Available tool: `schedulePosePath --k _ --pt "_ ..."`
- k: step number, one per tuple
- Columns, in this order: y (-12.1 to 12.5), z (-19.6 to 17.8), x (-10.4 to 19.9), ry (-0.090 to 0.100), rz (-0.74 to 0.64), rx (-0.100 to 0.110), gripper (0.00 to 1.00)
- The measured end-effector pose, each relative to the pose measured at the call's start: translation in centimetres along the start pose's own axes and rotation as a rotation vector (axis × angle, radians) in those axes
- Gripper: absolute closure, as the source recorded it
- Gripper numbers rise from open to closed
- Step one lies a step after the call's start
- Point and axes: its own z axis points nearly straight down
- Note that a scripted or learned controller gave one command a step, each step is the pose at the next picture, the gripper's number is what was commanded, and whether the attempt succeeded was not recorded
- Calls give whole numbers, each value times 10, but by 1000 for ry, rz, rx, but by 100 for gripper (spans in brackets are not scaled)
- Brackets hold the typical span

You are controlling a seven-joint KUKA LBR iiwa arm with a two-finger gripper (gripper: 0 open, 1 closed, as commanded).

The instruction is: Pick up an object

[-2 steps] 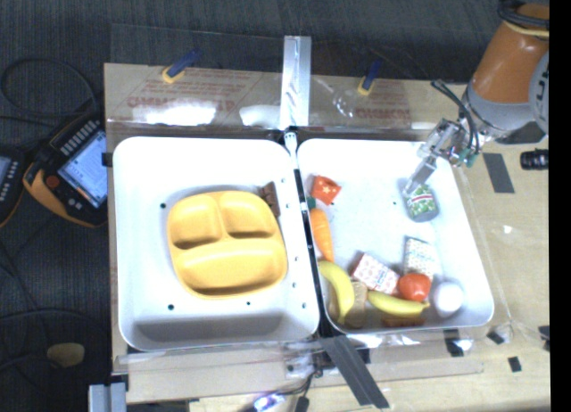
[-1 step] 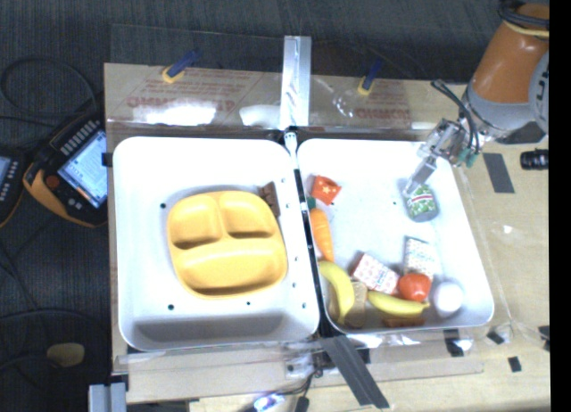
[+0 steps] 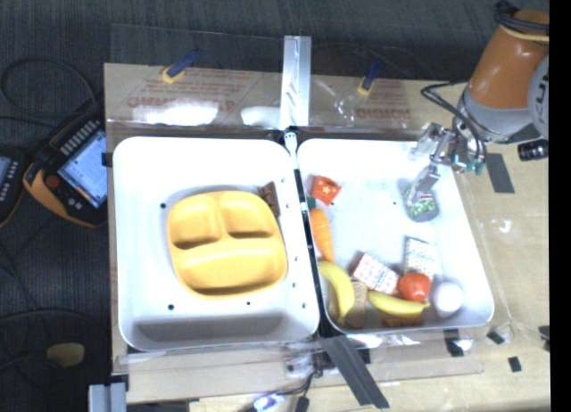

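Clutter fills the near end of the right bin (image 3: pixel 393 156): two bananas (image 3: pixel 337 287), an orange carrot (image 3: pixel 321 234), a red tomato (image 3: pixel 414 286), a white ball (image 3: pixel 446 296), two small patterned cartons (image 3: pixel 375 272) and a red packet (image 3: pixel 325 189). The left bin (image 3: pixel 134 250) carries a yellow compartment tray (image 3: pixel 227 241). The gripper (image 3: pixel 426 189) hangs over the right bin's far right part, and a small greenish object (image 3: pixel 422 206) sits at its tip, apparently between the fingers, though the view is too coarse to be sure it is clamped. If the hold is only marginal, a thin pinch on a small item could let it slip as the arm lifts, dropping it back into the bin. The bin wall just beside the gripper could also catch a finger on any sideways move.
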Motion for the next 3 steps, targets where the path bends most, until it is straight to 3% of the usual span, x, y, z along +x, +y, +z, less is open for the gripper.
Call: schedulePosePath --k 1,2,3 --pt "3 -89 18 -2 -249 -1 0" --pt "11 20 41 1 -222 -6 0" --pt "22 -45 62 -1 -484 -2 0"
